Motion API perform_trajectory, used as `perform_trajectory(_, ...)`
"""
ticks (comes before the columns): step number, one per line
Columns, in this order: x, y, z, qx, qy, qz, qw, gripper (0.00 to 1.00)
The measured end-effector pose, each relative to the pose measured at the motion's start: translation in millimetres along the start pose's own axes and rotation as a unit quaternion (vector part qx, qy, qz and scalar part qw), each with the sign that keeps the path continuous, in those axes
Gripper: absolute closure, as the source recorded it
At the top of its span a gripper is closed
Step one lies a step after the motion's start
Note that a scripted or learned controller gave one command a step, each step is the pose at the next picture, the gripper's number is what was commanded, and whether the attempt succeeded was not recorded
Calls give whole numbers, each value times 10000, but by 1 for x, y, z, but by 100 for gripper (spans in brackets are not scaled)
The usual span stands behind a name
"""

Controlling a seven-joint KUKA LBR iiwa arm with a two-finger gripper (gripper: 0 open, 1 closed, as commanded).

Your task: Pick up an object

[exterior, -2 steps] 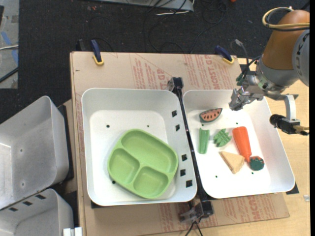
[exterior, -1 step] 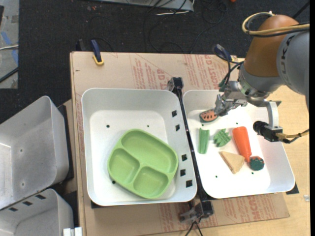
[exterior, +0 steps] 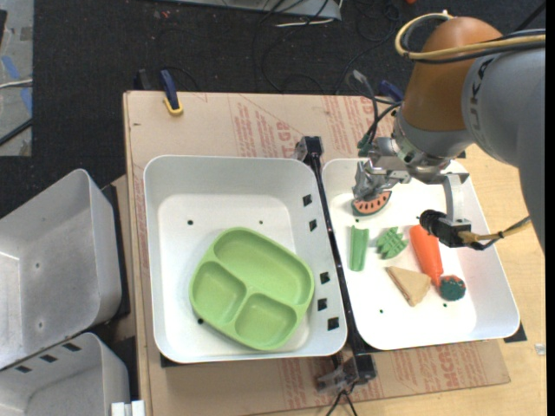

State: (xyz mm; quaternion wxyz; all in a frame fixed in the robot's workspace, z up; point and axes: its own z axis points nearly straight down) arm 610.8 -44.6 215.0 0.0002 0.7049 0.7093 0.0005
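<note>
My gripper (exterior: 372,184) hangs over the far left part of the right bin (exterior: 486,315). Right under its tip lies a toy watermelon slice (exterior: 371,204), red with a green rind, and the tip hides its upper edge. I cannot tell whether the gripper touches it. Nearer the front of this bin lie a green stick (exterior: 358,247), a green leafy piece (exterior: 391,243), an orange carrot (exterior: 427,250), a tan wedge (exterior: 409,284) and a dark green ball (exterior: 451,289).
The left bin (exterior: 165,198) holds a light green divided plate (exterior: 251,289). A black divider rail (exterior: 329,241) runs between the two bins. The grey arm with its orange band (exterior: 447,68) reaches in from the upper right. Grey tubs (exterior: 52,258) stand at the left.
</note>
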Motion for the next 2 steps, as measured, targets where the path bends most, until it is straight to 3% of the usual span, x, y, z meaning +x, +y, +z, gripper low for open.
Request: perform_trajectory(2, 92, -23, -10, 19, 4, -6, 10000, 100)
